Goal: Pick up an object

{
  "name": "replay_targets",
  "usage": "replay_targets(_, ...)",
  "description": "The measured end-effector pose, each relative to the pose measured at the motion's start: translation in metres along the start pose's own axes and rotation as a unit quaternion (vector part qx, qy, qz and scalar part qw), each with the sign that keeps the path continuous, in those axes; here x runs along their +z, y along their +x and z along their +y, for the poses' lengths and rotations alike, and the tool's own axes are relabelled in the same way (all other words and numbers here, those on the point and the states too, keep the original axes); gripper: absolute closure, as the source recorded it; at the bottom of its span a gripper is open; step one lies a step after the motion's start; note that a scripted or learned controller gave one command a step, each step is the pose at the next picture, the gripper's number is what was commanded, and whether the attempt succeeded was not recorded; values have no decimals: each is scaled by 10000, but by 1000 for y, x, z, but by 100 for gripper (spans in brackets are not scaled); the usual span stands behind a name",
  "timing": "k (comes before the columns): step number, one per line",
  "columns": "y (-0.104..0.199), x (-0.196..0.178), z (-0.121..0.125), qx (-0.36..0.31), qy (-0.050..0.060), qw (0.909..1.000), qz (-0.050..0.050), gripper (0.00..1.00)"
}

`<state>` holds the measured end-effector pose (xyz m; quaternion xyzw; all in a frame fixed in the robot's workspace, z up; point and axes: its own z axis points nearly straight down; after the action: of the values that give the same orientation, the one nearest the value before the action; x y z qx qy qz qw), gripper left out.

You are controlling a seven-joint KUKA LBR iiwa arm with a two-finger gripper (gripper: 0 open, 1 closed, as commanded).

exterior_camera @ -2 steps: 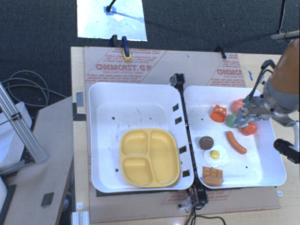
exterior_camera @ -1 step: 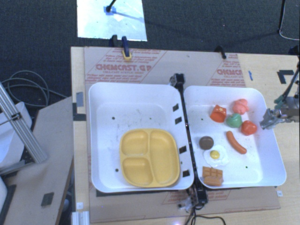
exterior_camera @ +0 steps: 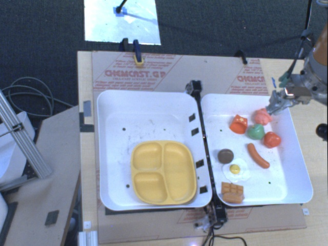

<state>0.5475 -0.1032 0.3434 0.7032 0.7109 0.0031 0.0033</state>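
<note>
Yellow divided tray (exterior_camera: 164, 172) in left bin (exterior_camera: 115, 137); toy foods (exterior_camera: 256, 132) in right bin (exterior_camera: 294, 183).

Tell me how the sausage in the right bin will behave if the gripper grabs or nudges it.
The sausage looks like smooth toy plastic, so probably light and stiff, maybe slippery. Its round, long shape suggests it would roll sideways if pushed. It lies flat on the bin floor, apart from the fried egg, so a nudge should not disturb much.

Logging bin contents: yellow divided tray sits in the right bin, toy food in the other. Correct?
Not quite. The camera view shows the yellow divided tray in the left bin; the toy food, e.g. the sausage, lies in the right bin.
</note>
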Motion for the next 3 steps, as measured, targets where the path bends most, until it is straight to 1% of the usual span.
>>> replay_targets(1, -62, -77, -51, 80, -8, 10000, -23, 100)
replay_targets(2, -85, -178, -61, 59, -32, 10000, -30, 100)
replay_targets(3, -83, -172, -60, 40, 25, 10000, -8, 0)
